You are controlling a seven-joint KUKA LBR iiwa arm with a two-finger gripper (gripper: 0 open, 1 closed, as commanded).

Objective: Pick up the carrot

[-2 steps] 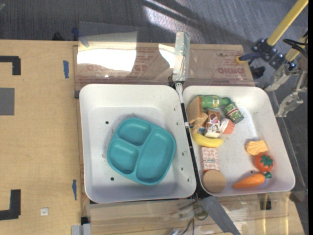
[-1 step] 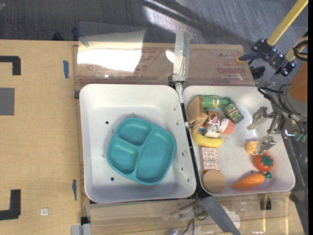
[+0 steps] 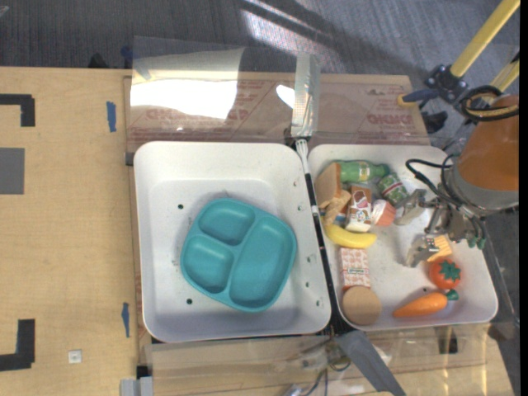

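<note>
The orange carrot (image 3: 422,304) with a green top lies near the front right corner of the right bin (image 3: 487,304), pointing left. Just behind it sits a red tomato (image 3: 446,274). My gripper (image 3: 417,233) hangs over the right part of this bin, above and behind the carrot and apart from it. It is open, with nothing held between its fingers. A small yellow-orange block (image 3: 440,246) lies beside the nearer finger.
The right bin also holds a banana (image 3: 350,237), a green bottle (image 3: 363,172), a small carton (image 3: 360,207), a pink box (image 3: 354,267), a round tan piece (image 3: 360,304) and other toy foods. A teal divided plate (image 3: 239,254) lies in the left bin (image 3: 157,221).
</note>
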